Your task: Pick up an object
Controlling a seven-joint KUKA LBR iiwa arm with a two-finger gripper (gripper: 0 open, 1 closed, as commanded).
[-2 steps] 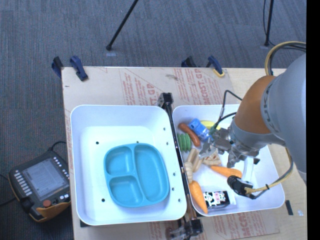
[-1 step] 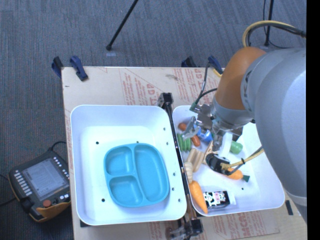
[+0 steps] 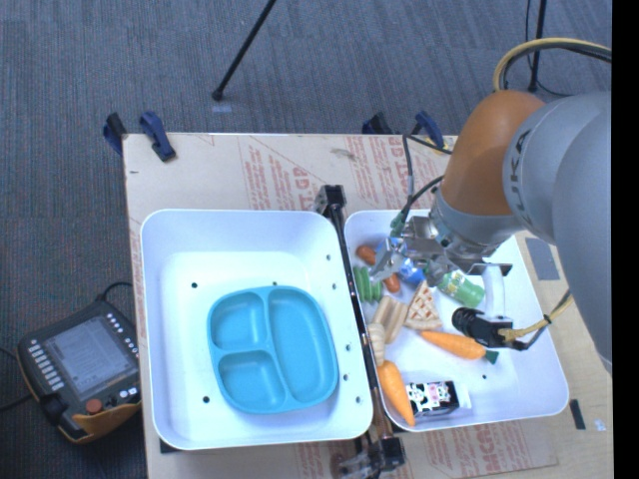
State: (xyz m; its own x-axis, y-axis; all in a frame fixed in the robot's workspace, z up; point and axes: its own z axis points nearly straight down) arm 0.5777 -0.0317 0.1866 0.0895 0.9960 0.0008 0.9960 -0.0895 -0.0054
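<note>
At the near edge of the worktop (image 3: 250,158), the two white bins sit side by side on brown printed board. The left bin (image 3: 170,267) holds a blue divided plate (image 3: 272,347) lying flat near its middle, with bare white floor all round it. The right bin (image 3: 539,387) is crowded: a black-and-white carton (image 3: 435,397) lies by the near rim, an orange carrot (image 3: 393,389) just beside it against the wall shared with the left bin, and a second carrot (image 3: 454,344) a little farther in. Past these lie pale wooden sticks (image 3: 387,319), a waffle-patterned wedge (image 3: 423,307) and a green piece (image 3: 462,287). The gripper (image 3: 404,257) hangs over the far part of this clutter, near small red and blue items; whether it is spread or closed cannot be told. The near right corner of that bin is bare. Beyond the bins, blue clamps (image 3: 157,136) grip the worktop's far edge. Dark grey carpet (image 3: 120,48) surrounds everything, with a handheld control pendant (image 3: 80,367) on the floor to the left.
</note>
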